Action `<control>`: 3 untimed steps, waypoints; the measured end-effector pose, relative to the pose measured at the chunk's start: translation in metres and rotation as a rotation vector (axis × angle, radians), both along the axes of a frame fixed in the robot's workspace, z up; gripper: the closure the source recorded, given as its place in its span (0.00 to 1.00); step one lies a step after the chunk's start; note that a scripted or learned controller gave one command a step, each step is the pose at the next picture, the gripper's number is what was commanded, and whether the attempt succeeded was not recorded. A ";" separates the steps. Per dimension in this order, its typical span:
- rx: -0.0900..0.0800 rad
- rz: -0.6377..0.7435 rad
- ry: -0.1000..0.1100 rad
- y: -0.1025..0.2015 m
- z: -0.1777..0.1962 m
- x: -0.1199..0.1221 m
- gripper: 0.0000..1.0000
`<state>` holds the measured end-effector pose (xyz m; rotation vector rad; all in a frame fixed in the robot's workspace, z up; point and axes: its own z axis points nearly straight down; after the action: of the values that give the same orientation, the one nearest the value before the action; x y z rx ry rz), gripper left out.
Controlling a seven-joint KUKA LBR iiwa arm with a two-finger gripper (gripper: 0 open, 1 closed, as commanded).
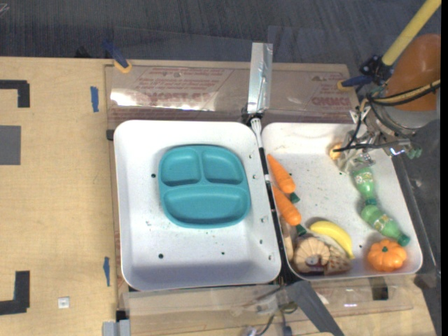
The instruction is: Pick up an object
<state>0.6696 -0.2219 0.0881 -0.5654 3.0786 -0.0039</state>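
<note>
Divided plate (204, 185) in left bin (133, 208), carrots (283, 187), banana (333, 235) in right bin (308, 142)

Your arm (409, 82): rounded orange band at the top right corner of the camera view, grey ring beneath it. Pale yellow rod (414, 25) runs diagonally above the orange part. Black cables (371, 103) loop around the wrist, with thin dark wires tangled below. Small blue clip (353, 81) beside the cables. Gripper (350, 149) hardware is metallic, mixed black and silver, with details too small for you to resolve.
</note>
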 end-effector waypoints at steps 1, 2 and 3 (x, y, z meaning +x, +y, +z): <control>0.004 -0.096 0.004 0.065 0.000 0.000 1.00; -0.002 0.090 -0.001 -0.002 0.016 0.000 1.00; 0.003 -0.252 -0.007 0.066 0.125 0.001 1.00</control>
<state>0.6710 -0.1559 0.2135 -0.1729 3.1181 -0.0032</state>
